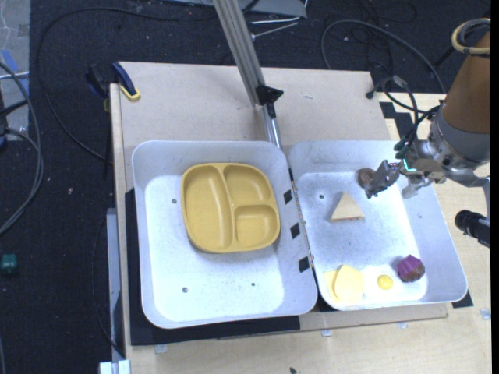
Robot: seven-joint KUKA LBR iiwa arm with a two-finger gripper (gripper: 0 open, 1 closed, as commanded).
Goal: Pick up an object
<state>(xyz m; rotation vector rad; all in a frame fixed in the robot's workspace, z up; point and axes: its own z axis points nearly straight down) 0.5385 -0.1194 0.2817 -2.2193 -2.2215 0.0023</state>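
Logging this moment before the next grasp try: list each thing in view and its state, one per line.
End effector: over the right bin, above the wedge.
Tan wedge: lying flat, ungrasped.
Yellow divided plate: upright in the left bin.
Purple item: resting loose.
Pale yellow piece: lying flat.
Small yellow ball: resting loose.

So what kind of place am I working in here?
Most likely a robotics lab test bench: two white bins sit side by side on a wooden board, loose cables trail over dark flooring, and toy-like pieces such as a tan wedge serve as practice objects.
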